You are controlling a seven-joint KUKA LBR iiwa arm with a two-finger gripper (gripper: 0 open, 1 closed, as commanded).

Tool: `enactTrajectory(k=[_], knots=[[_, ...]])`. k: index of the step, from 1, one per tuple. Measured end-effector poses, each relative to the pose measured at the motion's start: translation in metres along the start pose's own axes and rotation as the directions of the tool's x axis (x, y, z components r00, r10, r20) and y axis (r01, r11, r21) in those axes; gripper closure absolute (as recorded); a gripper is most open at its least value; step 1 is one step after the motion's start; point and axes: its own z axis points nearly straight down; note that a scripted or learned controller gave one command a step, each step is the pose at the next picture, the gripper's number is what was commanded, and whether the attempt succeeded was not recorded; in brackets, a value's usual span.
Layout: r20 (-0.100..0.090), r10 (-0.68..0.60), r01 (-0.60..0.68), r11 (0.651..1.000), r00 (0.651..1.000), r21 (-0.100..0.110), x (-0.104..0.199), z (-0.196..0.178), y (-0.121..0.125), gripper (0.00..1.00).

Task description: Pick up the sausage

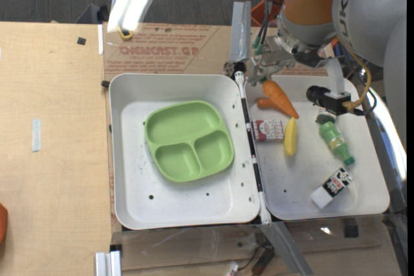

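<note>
Nearest the lens, at 5 o'clock in the right bin (381, 200), a small black-and-white carton (334, 183) is seen, boxy and printed. The sausage (264, 102), a short, smooth, reddish cylinder, is found at 11 o'clock in that bin, tucked against the bin wall. A tapered orange carrot (282, 98) is pressed along its 2 o'clock side.

The gripper (260, 73) is poised just above at 12 o'clock. Whether it is spread or closed cannot be told through the cabling.

Trouble can be expected here. The carrot may be seized instead, being glossy, similar in colour and touching the target. The sausage's rounded skin looks slippery, so it could be squirted out. The wall may be struck on descent. A red-and-white carton (268, 130) and a waxy yellow banana (290, 137) are lying close at 6 o'clock, and could be nudged.
</note>
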Motion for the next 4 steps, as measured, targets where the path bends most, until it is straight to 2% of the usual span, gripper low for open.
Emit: enactTrajectory(k=[1,2,3,4], knots=[[-0.001,-0.235,0.235,0.972,0.972,0.000,-0.074,0.070,-0.033,1.00],[0.001,-0.378,0.378,0.926,0.926,-0.003,-0.029,0.032,0.019,1.00],[-0.002,-0.514,0.514,0.858,0.858,0.000,-0.001,0.070,-0.058,1.00],[0.000,-0.757,0.757,0.653,0.653,-0.003,-0.029,0.069,-0.106,1.00]])
